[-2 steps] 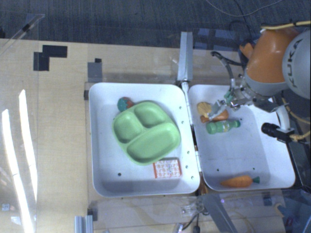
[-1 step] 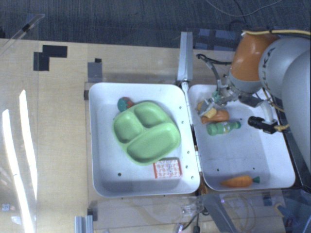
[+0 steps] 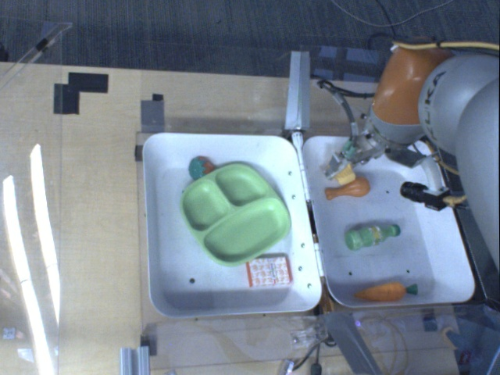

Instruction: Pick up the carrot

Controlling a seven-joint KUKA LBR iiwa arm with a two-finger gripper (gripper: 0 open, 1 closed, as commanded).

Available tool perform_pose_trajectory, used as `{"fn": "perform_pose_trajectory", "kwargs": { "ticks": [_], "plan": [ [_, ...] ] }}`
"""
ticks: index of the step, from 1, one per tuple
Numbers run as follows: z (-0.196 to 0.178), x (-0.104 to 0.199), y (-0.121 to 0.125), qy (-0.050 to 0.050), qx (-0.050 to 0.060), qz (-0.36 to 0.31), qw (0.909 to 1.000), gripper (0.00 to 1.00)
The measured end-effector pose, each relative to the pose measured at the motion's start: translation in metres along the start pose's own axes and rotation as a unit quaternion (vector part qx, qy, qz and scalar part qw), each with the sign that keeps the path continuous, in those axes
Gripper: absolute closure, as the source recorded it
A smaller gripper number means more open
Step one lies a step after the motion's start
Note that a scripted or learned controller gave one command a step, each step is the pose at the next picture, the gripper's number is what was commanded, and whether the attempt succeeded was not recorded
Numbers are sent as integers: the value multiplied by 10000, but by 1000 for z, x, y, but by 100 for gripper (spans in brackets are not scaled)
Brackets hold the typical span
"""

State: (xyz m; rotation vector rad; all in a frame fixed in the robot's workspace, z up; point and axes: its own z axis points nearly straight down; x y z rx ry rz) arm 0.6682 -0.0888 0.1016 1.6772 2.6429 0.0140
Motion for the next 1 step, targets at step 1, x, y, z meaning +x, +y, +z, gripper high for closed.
{"fn": "perform_pose_trajectory", "kwargs": {
  "ticks": [1],
  "plan": [
    [-86, 83, -17, 11, 38, 756, 9971, 100]
  ]
}}
